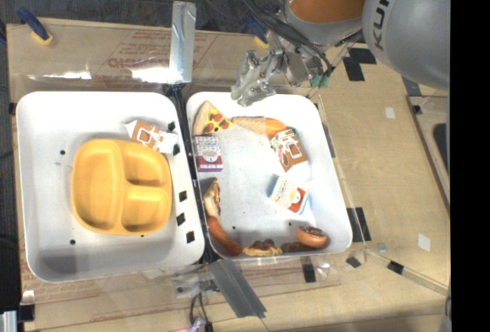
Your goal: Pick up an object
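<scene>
The translucent two-finger gripper (251,86) hangs over the far rim of the shallow white right-hand bin (331,170); whether it is open or closed I cannot tell. Just inside that rim lies a toy pizza slice (209,120). The bin's middle floor is bare, with a small blue-and-white carton (289,193) beside it.

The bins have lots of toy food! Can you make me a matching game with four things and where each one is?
Things:
1. yellow tray
2. pizza slice
3. donut
4. gripper

Places:
A. near right corner of the right bin
B. above the right bin's far edge
C. middle of the left bin
D. far left corner of the right bin

Pairs: 1-C, 2-D, 3-A, 4-B
</scene>
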Available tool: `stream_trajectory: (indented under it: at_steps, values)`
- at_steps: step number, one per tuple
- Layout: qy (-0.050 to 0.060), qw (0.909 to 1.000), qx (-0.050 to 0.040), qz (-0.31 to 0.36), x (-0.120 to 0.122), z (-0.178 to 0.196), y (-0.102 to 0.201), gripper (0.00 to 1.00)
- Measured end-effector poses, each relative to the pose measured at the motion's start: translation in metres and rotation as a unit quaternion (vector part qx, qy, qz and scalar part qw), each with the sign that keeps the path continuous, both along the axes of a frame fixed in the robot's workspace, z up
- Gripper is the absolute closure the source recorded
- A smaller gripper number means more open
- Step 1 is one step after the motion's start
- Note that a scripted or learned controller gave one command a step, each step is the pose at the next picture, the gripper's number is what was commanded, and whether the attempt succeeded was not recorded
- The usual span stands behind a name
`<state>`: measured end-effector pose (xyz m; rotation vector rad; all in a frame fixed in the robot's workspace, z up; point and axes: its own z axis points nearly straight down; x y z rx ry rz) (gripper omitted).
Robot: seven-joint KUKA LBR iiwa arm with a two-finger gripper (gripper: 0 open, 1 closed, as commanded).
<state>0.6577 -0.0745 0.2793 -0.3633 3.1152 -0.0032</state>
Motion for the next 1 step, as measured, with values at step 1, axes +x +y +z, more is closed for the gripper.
stream_trajectory:
  at_steps: [1]
  values:
    - [0.0, 0.9994, 0.0008, -0.033, 0.0, 0.0135, 0.0636, 1.0]
